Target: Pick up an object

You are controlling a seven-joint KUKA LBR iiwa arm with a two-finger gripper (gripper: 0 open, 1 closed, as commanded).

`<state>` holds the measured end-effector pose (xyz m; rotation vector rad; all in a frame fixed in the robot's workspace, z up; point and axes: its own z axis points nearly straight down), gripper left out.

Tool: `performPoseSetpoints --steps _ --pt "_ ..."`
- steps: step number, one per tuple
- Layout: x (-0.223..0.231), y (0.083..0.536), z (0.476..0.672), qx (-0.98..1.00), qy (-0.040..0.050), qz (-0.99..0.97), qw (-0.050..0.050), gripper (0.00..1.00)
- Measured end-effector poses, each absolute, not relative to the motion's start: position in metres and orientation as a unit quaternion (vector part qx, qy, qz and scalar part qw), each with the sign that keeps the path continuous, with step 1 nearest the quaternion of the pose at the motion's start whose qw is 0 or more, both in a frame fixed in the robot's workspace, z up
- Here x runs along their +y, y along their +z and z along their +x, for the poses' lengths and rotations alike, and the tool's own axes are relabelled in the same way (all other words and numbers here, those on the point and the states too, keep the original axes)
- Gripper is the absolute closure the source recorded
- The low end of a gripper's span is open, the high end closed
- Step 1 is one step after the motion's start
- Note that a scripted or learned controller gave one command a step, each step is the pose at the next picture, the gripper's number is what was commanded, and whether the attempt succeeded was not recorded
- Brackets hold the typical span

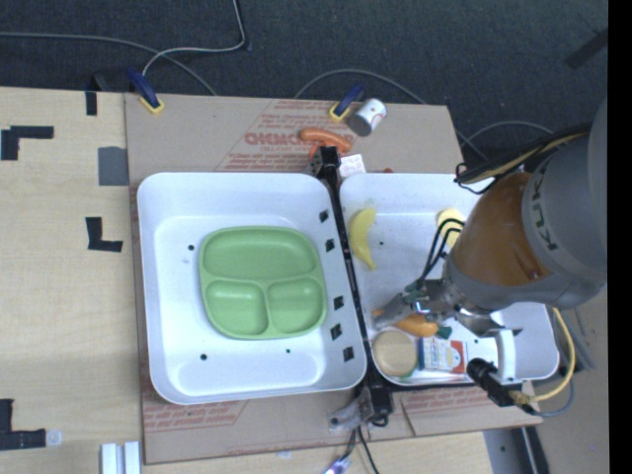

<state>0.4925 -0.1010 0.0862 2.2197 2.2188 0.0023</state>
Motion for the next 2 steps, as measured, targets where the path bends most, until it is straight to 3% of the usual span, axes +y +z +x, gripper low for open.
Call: performPoseSetpoints --steps 1,2 --pt "-0.102 0.096 0.493 0.707 0.0008 0.708 0.003 1.0" --pt "-0.042 0.184 0.559 0.708 -0.0001 0.706 0.0 1.0"
